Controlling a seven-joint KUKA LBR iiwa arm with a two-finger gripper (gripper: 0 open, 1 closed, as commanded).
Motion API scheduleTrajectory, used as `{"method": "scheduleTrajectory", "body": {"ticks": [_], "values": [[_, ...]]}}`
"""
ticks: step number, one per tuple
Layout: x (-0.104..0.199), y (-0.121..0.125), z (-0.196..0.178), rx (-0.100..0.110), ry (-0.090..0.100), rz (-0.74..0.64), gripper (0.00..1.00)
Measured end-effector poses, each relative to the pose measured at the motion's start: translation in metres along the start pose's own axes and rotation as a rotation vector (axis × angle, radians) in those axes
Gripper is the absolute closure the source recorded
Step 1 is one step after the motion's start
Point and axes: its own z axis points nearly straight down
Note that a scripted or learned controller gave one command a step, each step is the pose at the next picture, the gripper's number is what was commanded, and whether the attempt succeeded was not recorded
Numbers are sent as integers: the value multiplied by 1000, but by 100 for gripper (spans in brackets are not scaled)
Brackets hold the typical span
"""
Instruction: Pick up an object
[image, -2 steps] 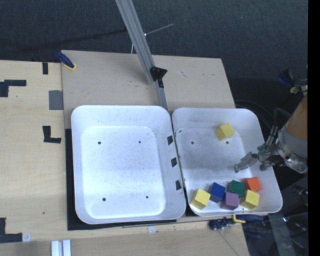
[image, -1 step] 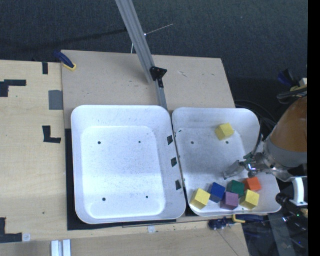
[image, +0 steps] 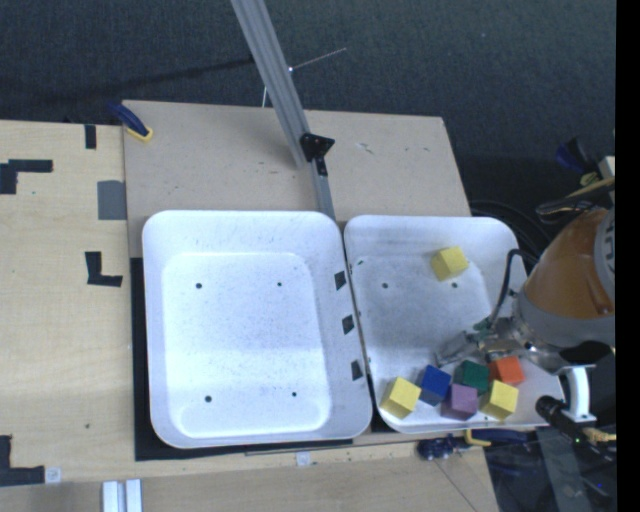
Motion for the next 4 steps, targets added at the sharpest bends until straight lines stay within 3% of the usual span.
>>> {"method": "scheduleTrajectory", "body": {"ticks": [1,4], "values": [[1,0,-11,1,2,-1,100],[-15,9,-142,-4,-1,0,100]]}}
